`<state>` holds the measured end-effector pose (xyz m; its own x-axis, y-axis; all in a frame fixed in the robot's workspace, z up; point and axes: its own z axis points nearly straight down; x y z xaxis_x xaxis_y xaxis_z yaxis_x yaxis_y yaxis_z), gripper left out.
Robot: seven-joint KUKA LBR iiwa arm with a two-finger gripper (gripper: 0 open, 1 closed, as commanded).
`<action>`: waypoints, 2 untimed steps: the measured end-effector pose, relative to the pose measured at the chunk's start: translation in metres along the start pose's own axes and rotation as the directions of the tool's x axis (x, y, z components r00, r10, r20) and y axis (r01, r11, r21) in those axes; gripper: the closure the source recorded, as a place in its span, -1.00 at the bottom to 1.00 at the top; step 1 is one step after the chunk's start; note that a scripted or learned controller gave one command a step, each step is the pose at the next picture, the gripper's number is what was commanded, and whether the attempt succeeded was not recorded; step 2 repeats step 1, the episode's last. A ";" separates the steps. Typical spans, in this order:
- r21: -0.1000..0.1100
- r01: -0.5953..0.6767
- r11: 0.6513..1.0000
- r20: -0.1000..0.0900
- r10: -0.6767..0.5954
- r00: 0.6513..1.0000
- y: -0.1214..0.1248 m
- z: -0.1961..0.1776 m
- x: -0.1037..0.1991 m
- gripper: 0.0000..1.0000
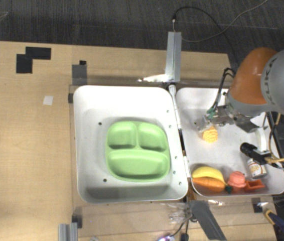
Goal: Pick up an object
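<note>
The end effector (211, 120) hovers just above a yellow corn toy (210, 134) in the right bin (192, 102); its grip cannot be told.

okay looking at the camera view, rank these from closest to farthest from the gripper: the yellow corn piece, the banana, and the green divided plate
1. Yellow corn piece: just below the gripper, upper part of the right bin.
2. Banana: at the right bin's near edge, lying against the carrot.
3. Green divided plate: in the left bin, across the divider.
</note>
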<state>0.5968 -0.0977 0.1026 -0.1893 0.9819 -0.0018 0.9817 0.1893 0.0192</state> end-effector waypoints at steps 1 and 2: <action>0.013 -0.180 0.983 0.002 0.180 0.984 0.031 -0.083 0.036 1.00; 0.013 -0.180 0.983 0.002 0.180 0.984 0.031 -0.083 0.036 1.00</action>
